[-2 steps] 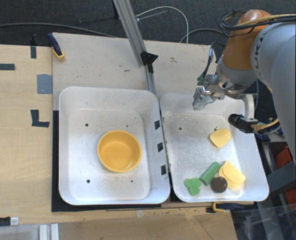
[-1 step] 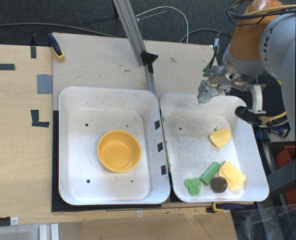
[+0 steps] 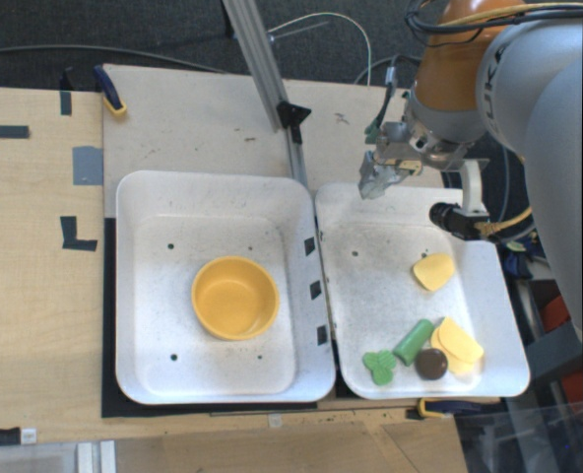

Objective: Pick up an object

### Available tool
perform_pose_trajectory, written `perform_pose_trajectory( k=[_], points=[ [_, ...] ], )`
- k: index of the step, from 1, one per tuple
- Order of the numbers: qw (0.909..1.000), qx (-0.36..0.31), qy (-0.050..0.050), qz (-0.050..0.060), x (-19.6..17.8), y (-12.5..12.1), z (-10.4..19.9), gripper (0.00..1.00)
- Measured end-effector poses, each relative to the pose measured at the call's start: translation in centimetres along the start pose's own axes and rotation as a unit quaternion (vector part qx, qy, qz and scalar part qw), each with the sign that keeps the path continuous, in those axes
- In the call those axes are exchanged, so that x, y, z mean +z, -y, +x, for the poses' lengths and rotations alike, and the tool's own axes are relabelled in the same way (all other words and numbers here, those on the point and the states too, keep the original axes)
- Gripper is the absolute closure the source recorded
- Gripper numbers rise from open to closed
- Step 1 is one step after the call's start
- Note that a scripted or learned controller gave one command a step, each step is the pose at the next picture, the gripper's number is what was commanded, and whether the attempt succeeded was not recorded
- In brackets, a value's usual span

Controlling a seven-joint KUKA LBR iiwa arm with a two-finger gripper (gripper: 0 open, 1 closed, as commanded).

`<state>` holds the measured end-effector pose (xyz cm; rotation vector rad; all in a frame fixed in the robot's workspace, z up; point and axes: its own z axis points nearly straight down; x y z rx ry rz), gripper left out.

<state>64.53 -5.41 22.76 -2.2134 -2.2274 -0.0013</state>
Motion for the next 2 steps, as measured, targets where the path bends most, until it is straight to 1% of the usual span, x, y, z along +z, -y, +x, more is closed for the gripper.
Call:
perform_pose_trajectory(
  k=[2],
  points=[
    [1.0000,-0.001,0.000,0.000,-1.6,0.9,11.6,1.00]
  ],
)
